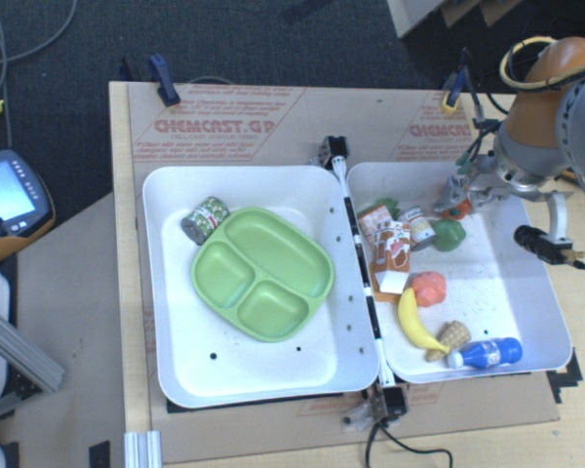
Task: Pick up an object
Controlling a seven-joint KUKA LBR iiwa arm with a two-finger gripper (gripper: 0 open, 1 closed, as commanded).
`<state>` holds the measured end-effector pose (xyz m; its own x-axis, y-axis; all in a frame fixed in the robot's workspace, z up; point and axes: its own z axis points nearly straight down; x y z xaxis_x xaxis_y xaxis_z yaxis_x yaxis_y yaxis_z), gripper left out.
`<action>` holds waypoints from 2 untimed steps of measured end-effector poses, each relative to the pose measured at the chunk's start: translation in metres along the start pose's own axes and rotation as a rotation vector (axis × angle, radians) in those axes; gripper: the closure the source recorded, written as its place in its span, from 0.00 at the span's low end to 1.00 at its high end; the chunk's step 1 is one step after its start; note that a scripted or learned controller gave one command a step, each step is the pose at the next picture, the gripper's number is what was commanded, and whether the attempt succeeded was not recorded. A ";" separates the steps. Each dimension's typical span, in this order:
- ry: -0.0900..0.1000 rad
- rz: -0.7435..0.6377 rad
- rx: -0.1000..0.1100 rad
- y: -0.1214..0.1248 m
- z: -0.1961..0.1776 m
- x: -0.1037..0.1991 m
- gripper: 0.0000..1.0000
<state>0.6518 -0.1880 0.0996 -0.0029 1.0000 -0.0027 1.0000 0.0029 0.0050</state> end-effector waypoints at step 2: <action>0.005 -0.006 -0.005 -0.005 -0.093 0.157 1.00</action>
